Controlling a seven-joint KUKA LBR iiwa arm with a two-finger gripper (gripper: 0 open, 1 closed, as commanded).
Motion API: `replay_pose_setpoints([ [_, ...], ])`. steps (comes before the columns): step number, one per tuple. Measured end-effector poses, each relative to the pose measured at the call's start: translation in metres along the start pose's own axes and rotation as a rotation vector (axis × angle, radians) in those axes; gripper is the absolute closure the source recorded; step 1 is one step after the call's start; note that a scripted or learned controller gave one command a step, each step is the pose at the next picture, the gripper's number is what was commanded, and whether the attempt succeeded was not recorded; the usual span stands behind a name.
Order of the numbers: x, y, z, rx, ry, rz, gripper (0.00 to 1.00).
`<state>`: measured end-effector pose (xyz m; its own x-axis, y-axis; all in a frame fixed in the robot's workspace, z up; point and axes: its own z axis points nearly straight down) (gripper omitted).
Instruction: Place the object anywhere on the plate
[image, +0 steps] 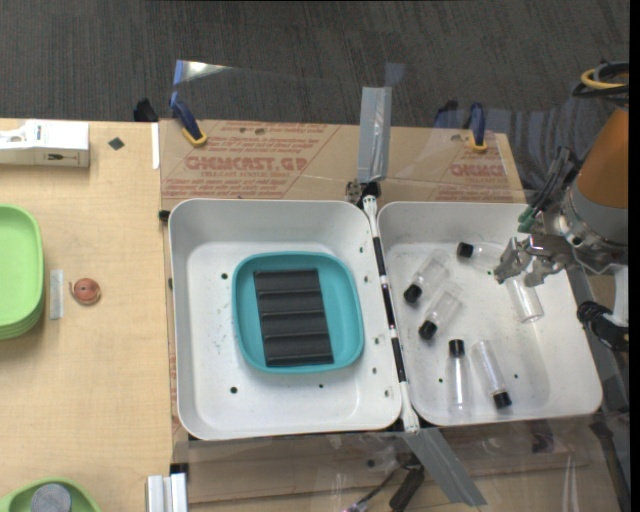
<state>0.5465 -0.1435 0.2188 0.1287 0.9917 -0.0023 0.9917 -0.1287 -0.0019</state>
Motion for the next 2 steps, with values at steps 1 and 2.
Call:
replay_pose_setpoints([
  [1,0.074,-0.036,0.018,0.003,0.001,0.063,1.00],
  [2,0.142,-0.066,0.029,0.003,0.001,-0.067,1.00],
])
